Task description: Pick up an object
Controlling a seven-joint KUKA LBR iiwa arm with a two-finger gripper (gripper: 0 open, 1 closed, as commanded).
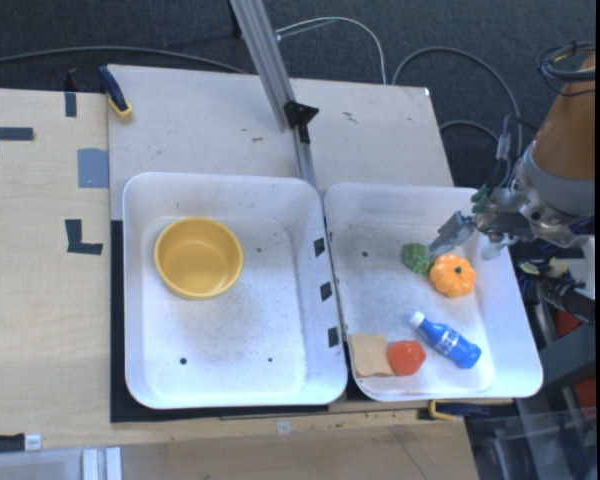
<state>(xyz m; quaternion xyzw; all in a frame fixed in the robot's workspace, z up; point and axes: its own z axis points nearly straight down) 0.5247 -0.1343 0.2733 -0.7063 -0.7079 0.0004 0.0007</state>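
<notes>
The right bin [500,298] holds a small orange pumpkin [452,275] near its upper right, with a green leafy piece [416,258] touching its left side; lower down lie a blue bottle [447,341] with a white cap, a red ball [406,357] and a tan sponge [370,354] just beside it; the gripper [470,230] hovers just above the pumpkin and the green piece, and whether it is spread or pressed together cannot be told; the left bin [140,298] holds a yellow bowl [198,257], upright, toward its upper left; both bins sit on the tabletop [180,118].
</notes>
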